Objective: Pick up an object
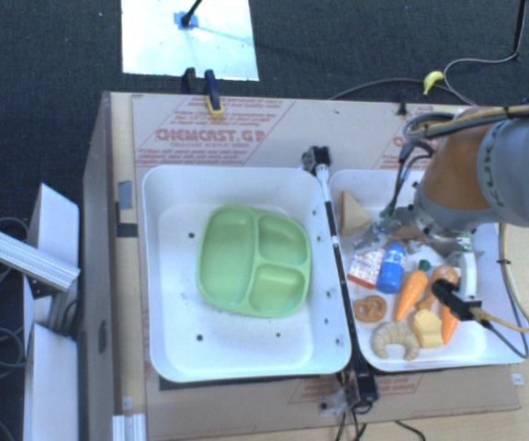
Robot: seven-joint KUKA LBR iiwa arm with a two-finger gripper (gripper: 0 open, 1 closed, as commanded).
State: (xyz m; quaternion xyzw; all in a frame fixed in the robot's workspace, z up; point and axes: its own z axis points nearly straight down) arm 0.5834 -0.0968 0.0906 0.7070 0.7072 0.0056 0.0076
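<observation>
the green plate [253,261] fills the left bin [168,274], untouched. i am at the reaching step: my jaws [413,231] hang low at twelve o'clock of the right bin's [494,352] toy heap, croissant [396,338] at six. whether they are open i cannot tell. next i need to settle on one piece. my arm [503,173] enters from three o'clock.
</observation>
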